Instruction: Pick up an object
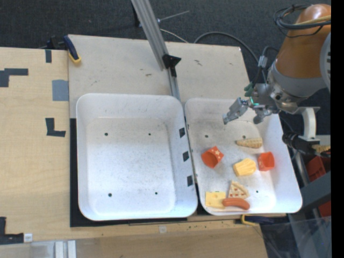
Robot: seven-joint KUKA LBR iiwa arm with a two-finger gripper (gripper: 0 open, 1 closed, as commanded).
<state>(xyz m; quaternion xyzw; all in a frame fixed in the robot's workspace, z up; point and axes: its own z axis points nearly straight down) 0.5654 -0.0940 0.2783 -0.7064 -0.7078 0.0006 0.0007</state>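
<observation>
Nothing picked yet, we judge. Gripper (pixel 246 112) hovers over upper part of right bin (pixel 290 195), jaws spread, nothing between them. Toys lie below: orange block (pixel 212 156), yellow block (pixel 244 167), red cup (pixel 266 160), sausage (pixel 235 203). We still need descent, grasp, lift.

bins (pixel 86 144): white plastic, smooth, speckled with dark flecks | tabletop (pixel 27 144): pale wood grain, matt | rail (pixel 150 26) far left of end effector (pixel 244 113): ribbed bare metal, dull sheen | arm shell (pixel 301 42) above end effector: orange, glossy | toy foods (pixel 244 167) below end effector: plastic, slightly shiny
</observation>
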